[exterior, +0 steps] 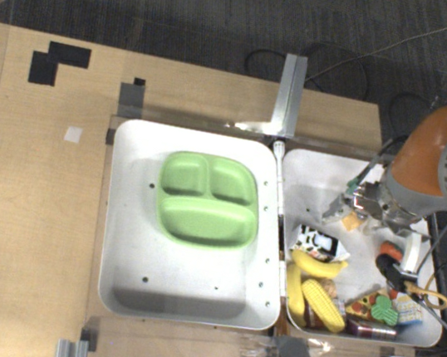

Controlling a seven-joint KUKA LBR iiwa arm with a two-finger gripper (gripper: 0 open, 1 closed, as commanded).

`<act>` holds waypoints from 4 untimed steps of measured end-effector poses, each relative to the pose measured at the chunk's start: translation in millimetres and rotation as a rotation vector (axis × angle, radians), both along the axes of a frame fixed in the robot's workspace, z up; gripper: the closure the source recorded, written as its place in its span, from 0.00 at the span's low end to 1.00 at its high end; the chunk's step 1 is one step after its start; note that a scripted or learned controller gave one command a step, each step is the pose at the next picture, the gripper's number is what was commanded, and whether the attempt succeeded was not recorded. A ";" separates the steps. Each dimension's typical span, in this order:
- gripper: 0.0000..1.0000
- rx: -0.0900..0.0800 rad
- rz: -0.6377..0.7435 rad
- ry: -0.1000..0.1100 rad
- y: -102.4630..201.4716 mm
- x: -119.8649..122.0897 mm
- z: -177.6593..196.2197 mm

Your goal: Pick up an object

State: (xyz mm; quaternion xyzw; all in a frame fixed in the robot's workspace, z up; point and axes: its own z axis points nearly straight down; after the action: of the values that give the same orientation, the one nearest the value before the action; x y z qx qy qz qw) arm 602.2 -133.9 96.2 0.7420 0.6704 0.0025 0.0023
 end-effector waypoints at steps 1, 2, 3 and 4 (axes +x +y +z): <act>1.00 0.000 0.001 -0.006 0.9 2.1 12.1; 1.00 -0.004 0.204 -0.007 28.0 -0.1 -5.8; 1.00 -0.007 0.357 -0.010 29.3 -4.5 -5.5; 1.00 0.000 0.070 0.000 84.4 56.7 90.8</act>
State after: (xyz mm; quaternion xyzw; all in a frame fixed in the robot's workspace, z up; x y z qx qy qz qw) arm 658.9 -49.5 187.1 0.7180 0.6960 0.0025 0.0024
